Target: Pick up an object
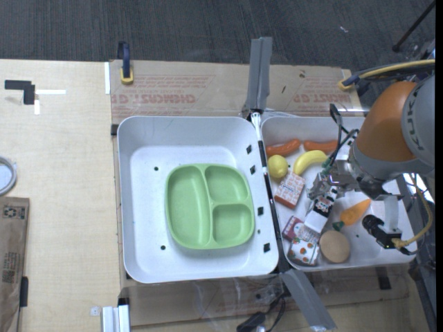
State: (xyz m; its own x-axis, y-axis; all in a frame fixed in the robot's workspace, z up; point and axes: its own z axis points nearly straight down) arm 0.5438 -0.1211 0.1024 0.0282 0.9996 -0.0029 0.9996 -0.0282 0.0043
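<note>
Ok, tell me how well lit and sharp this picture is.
Camera view: even, soft lighting with faint shadows inside the left bin; mild glare on the white rim; the green tray is sharp, while the small items under the gripper in the right bin blur together, so its fingers are hard to read.

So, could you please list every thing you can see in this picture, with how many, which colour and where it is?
White bins: 2, white, side by side on the bench.
Divided plate: 1, light green, three compartments, middle of the left bin.
Lemon: 1, yellow, right bin, near its left wall.
Banana: 1, yellow, right bin, beside the lemon.
Carrots: 3, orange, two along the far wall of the right bin, one nearer its right side.
Small box: 1, red and white, right bin, below the lemon.
Round object: 1, tan, near corner of the right bin.
Clamp: 1, blue and yellow, far edge of the bench.
Gripper: 1, dark, low over the right bin.
</note>
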